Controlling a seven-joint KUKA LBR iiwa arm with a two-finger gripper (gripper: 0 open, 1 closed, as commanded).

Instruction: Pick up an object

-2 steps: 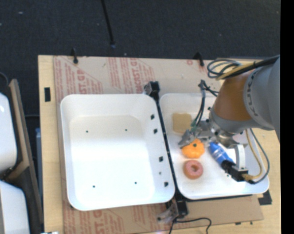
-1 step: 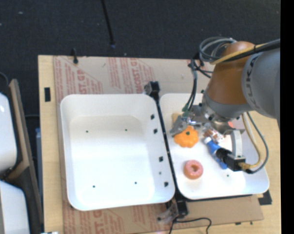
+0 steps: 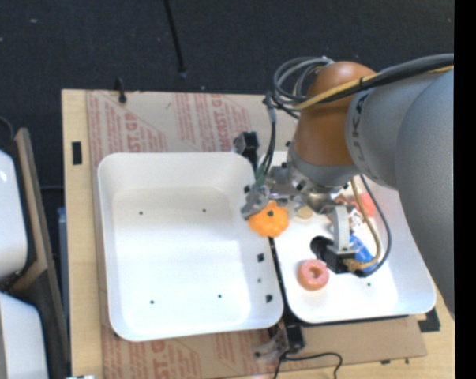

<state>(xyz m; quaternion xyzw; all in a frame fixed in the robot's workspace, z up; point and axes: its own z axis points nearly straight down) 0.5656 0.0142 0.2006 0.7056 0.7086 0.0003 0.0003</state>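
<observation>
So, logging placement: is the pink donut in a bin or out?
In. The pink donut lies on the right bin's white floor, inside its rim.

A: Where is the arm (image 3: 403, 125)?
B: It comes in from the right, grey, its orange band (image 3: 332, 113) above the wrist.
A: And the gripper (image 3: 263, 205)?
B: Pointing down, left of the wrist.
</observation>
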